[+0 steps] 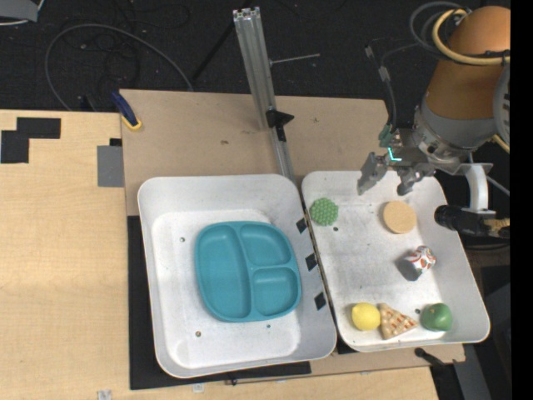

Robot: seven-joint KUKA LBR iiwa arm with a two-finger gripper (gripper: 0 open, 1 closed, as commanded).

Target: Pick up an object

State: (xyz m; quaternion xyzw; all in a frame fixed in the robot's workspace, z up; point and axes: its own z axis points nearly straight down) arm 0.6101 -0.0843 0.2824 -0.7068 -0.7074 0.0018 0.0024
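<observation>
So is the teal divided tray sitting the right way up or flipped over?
Right way up. The teal tray lies flat in the left bin with its three hollow compartments facing the camera, nothing in them.

Two shallow white bins: the left bin carries one teal divided plastic tray. The right bin carries six small items: one green bumpy ball, one tan round disc, one red-and-white crumpled object, one yellow lemon, one pizza-slice toy, one green round fruit.

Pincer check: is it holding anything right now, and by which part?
Nothing is held. The pincer hangs open above the right bin, with only air between its fingers.
</observation>
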